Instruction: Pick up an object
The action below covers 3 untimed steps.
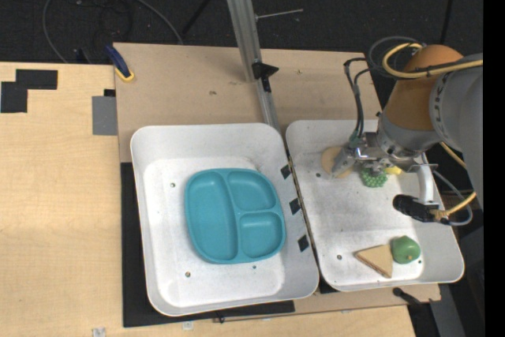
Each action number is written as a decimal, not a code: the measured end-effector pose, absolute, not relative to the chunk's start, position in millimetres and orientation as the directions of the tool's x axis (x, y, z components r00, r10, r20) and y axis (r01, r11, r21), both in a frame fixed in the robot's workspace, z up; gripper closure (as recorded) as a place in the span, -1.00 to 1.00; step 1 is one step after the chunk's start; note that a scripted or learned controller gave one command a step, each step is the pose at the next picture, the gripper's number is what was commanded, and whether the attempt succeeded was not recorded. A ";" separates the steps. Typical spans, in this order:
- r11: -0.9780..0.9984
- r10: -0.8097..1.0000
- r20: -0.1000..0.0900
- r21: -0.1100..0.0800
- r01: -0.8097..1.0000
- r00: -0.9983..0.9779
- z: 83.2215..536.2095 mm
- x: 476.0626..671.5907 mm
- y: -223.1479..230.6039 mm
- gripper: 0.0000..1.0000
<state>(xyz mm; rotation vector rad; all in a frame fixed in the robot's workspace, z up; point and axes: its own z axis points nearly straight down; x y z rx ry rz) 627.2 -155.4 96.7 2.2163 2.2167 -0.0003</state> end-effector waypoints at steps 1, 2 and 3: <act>-0.002 1.000 -0.002 0.003 1.000 0.002 109.2 627.5 -155.8 1.00; 0.001 1.000 -0.001 0.002 1.000 -0.001 169.6 632.3 -150.9 1.00; 0.002 1.000 0.000 0.002 1.000 -0.002 213.5 632.4 -146.7 1.00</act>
